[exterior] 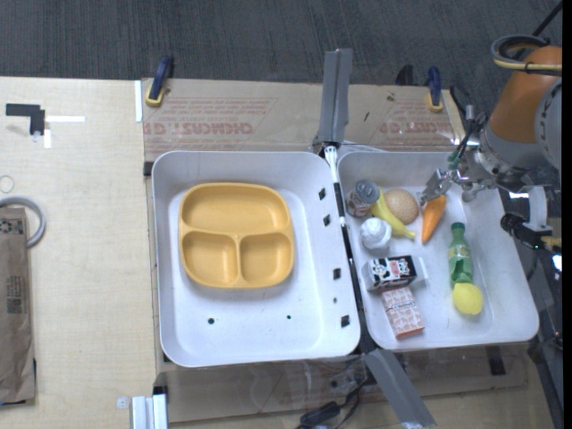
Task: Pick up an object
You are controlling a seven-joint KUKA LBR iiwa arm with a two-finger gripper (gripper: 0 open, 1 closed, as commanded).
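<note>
The right bin (500, 324) holds several small objects. An orange carrot (431, 220) lies at its upper middle, beside a tan round piece (403, 206) and a yellow banana (391, 219). My gripper (441, 186) hangs just above the carrot's upper end, at the bin's back right, and nothing is visibly lifted by it. The arm's orange band (520, 105) rises behind it at the right edge. Lower in the bin are a green bottle (459, 253), a lemon (467, 299), a black and white carton (391, 272) and a red box (402, 312).
A small can (365, 195) and a white bottle (375, 233) stand near the divider between the bins. The left bin (179, 329) holds a yellow divided plate (237, 235). A brown bag (13, 302) lies on the bench at far left.
</note>
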